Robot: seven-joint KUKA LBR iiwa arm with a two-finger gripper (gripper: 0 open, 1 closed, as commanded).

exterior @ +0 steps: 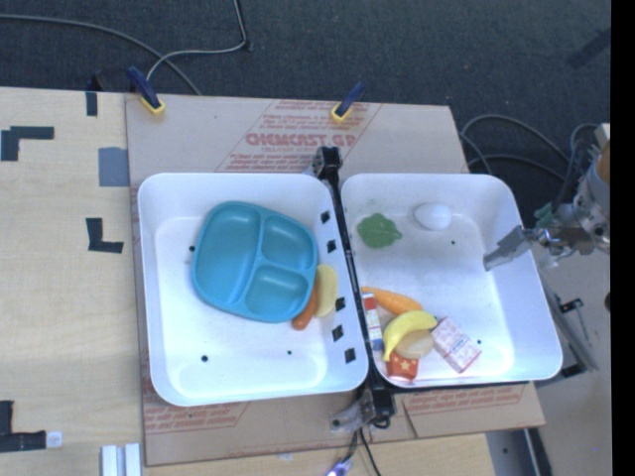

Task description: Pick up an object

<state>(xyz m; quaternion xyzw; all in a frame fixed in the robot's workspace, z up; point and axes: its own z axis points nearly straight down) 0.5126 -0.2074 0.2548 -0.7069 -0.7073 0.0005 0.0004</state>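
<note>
On the bench (pixel 60 296): cardboard sheet (pixel 288 137) under two white bins (pixel 159 206); dark carpet (pixel 397 28) behind. Jaws (pixel 506 249) at right bin's (pixel 516 296) rim, state unclear, arm cropped.

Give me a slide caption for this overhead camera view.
Gripper poised at the right bin's edge, above toy food; blue divided plate in the left bin.

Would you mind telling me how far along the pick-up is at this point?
Nothing looks picked up yet. The claw sits at the right bin's right rim, with nothing visibly between its fingers. The banana, carrot, box, green piece and white object all lie in that bin. Still left: choosing one, descending, grasping and lifting.
</note>
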